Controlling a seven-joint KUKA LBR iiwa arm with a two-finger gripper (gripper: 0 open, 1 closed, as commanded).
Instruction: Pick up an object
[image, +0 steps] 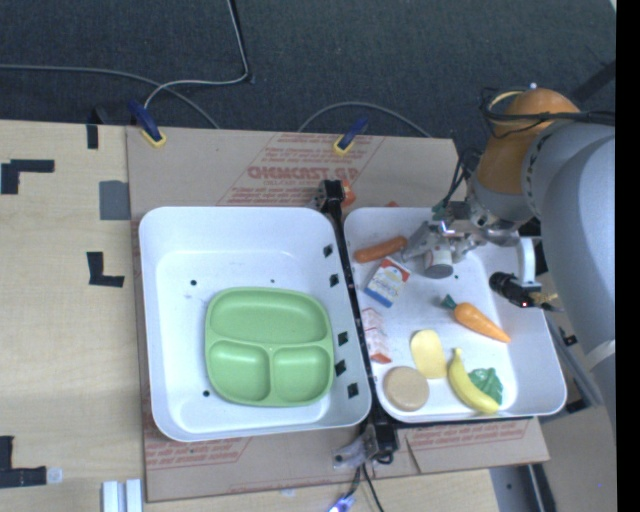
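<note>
Right bin (545, 395), gripper (436, 250) low nr hotdog (381, 247)

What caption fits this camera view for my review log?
Claw low over the right bin beside a hot dog; green divided plate sits in the left bin.

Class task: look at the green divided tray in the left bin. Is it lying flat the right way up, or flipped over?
Right way up. The green tray lies flat in the left bin, its three hollow compartments facing up.
</note>
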